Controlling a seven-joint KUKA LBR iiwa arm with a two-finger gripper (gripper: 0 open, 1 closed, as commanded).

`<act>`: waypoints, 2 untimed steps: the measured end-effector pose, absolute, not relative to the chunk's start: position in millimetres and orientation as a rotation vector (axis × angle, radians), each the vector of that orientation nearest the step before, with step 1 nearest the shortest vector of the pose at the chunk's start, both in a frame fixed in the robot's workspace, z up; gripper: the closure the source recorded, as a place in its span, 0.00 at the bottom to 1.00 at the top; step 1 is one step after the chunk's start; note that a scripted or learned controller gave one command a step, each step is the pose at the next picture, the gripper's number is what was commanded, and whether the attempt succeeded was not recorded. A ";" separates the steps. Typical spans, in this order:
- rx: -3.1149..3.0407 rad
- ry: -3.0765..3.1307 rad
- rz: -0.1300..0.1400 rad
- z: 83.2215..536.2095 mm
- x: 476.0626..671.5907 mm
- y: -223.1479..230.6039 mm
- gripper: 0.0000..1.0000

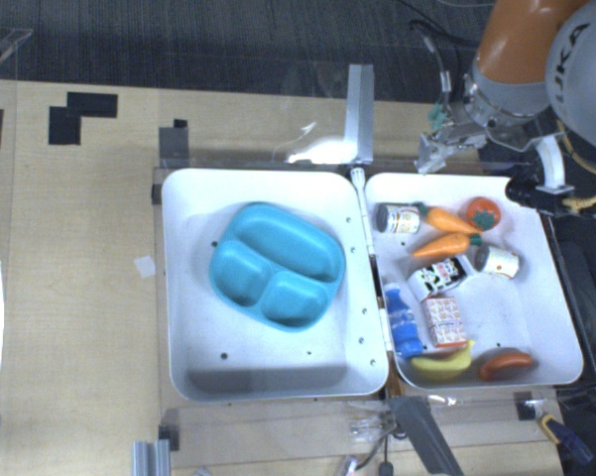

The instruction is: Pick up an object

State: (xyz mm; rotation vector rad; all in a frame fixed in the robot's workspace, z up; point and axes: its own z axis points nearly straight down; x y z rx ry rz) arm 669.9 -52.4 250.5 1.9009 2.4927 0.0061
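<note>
My gripper [438, 150] hangs over the far rim of the right bin [560, 315], near its back left corner, and nothing shows in it. Just in front of it in that bin lie a small can [402, 218], two orange carrots [449, 222] and a red tomato [483, 212]. Further forward are a black-and-white carton [438, 277], a white cylinder [499, 261], a blue bottle [404, 325], a red-and-white packet [444, 319], a banana [443, 364] and a reddish-brown item [505, 363].
The left bin [193, 355] holds a blue divided plate [277, 265]. A metal post [360, 117] stands upright behind the wall shared by the bins. The arm's orange band [521, 23] and grey body fill the upper right.
</note>
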 end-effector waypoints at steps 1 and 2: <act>1.899 2.497 0.007 248.6 669.7 20.9 1.00; 1.890 2.497 0.014 260.7 671.1 22.3 1.00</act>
